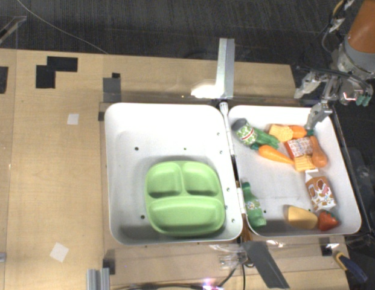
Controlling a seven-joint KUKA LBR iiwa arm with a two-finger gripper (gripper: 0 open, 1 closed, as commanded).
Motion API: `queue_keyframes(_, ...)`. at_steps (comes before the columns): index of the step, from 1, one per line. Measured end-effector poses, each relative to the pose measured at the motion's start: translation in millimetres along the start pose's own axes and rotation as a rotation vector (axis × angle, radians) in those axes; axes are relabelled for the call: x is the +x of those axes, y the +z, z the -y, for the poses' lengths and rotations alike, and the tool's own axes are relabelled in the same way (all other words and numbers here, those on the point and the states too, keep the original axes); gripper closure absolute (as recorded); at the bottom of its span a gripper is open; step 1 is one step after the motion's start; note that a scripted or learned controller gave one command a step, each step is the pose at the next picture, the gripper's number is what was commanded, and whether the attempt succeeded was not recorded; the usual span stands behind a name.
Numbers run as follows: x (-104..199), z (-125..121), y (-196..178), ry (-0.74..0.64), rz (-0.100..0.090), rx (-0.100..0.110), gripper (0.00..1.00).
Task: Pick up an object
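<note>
Gripper above far right bin corner, beside orange carrot; finger state unclear. Green tray in left bin.

Bright, even overhead light; soft shadows, slightly grainy, mild glare

Setting: robotics lab test cell. Evidence: light wood-panel surface with black square markers fixed to it; two shallow white bins set side by side, separated by a metal bracket post; grey arm with orange band and exposed cabling at upper right; dark carpet floor with a loose thin cable. Right bin holds plastic toy food, left a green divided tray.
</note>
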State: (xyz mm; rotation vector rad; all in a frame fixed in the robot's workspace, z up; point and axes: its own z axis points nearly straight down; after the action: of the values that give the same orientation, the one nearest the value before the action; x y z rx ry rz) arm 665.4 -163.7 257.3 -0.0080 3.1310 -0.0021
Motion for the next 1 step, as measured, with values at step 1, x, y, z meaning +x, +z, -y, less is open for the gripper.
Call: queue_keyframes(1,22.8,3.4,153.1,0.009,0.002,0.001,0.0)
